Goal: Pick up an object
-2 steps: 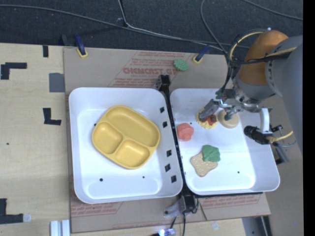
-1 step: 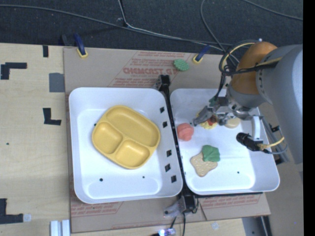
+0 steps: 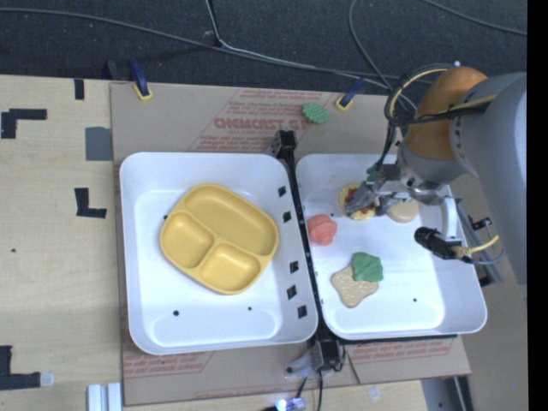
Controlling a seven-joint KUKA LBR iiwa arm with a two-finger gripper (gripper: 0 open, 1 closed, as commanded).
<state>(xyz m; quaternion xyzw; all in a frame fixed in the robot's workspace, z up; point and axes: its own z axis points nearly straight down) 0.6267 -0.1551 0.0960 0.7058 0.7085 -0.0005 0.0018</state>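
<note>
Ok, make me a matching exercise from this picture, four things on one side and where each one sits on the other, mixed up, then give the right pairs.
Things:
1. yellow divided plate
2. pink round piece
3. small green piece
4. gripper

Places:
A. on the cardboard beyond the bins
B. in the right bin, close to the divider
C. in the left bin
D. over the far part of the right bin

Pairs: 1-C, 2-B, 3-A, 4-D

Red printed lettering on cardboard sheet (image 3: 248, 122) just behind left bin (image 3: 137, 229), upside down, too blurred to read for sure. More red print on cardboard edge in front of same bin, illegible. No other text readable.
</note>
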